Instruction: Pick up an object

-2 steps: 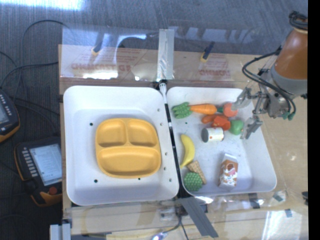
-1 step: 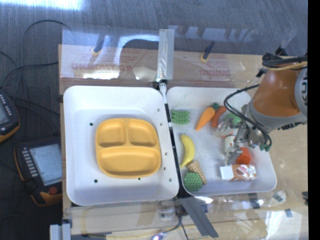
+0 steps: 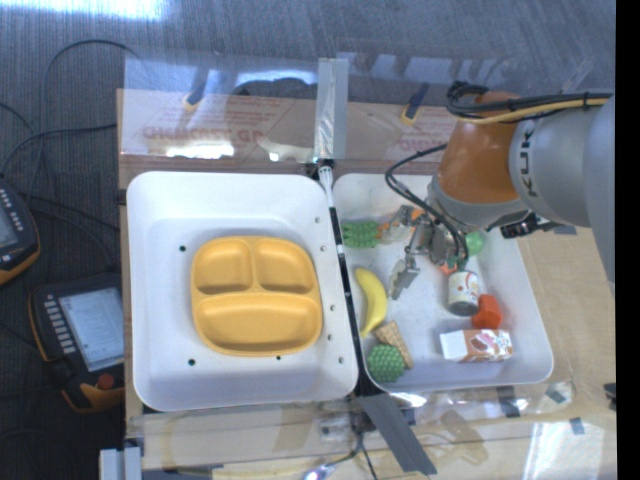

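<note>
— Claw (image 3: pixel 408 273) of the grey arm hangs over the right bin (image 3: pixel 535 353), near its middle, do you see it?

— Yes. Its two fingers (image 3: pixel 404 280) point down and to the left, and they stand apart, so it is released. Nothing is between them.

— What lies close to it?

— Just on the left is a yellow banana (image 3: pixel 372 299), along the left wall of this bin. Above the banana is a green bumpy toy (image 3: pixel 359 234). Below the banana are a waffle cone (image 3: pixel 394 337) and a green round toy (image 3: pixel 387 362), touching each other.

— And on the right of the claw?

— A small white can (image 3: pixel 461 291) lies there, with a red-orange toy (image 3: pixel 487 313) beside it. Nearer to the front corner is a white and red carton (image 3: pixel 477 345), lying flat.

— And the left bin (image 3: pixel 145 268)?

— It holds a yellow divided plate (image 3: pixel 257 294) with three compartments, in the middle, well apart from the claw.

— Both bins sit side by side on the tabletop (image 3: pixel 200 123)?

— Yes, their walls touch.
</note>
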`<state>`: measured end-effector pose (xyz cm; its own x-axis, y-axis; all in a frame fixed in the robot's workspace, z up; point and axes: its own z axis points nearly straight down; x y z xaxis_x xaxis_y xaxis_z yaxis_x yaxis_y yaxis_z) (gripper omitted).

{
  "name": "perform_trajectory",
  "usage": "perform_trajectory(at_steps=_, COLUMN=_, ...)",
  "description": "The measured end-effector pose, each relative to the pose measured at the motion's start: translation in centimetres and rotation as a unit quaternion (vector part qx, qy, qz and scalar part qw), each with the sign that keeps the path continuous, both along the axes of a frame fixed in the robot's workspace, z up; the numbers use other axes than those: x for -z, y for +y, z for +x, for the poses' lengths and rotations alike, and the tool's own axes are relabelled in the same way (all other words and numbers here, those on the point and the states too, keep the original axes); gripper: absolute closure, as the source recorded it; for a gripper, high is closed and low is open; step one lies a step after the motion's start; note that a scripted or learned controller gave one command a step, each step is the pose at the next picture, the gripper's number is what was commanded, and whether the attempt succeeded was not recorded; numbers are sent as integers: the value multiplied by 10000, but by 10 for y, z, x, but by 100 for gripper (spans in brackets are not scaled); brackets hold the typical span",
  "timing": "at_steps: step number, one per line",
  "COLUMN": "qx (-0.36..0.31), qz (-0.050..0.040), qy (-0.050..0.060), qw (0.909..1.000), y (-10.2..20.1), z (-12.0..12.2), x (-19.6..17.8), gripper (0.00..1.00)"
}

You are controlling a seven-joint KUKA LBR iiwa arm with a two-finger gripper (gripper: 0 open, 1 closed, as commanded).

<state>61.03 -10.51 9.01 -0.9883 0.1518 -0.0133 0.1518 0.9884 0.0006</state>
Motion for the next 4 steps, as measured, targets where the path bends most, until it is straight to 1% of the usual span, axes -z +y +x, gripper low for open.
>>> perform_trajectory(at_steps=1, qx=-239, qz=-9, qy=49, qw=9997, y=-52, z=-16, x=-75, gripper=0)
perform_trajectory(at_steps=2, qx=775, qz=10, qy=-8, qw=9970, y=-69, z=-5, x=0, gripper=0)
perform_trajectory(at_steps=3, qx=763, qz=-24, qy=-21, qw=9971, y=-70, z=-3, x=-11, gripper=100)
perform_trajectory(at_steps=4, qx=2177, qz=22, qy=-2, qw=9760, y=-15, z=50, x=-1, gripper=100)
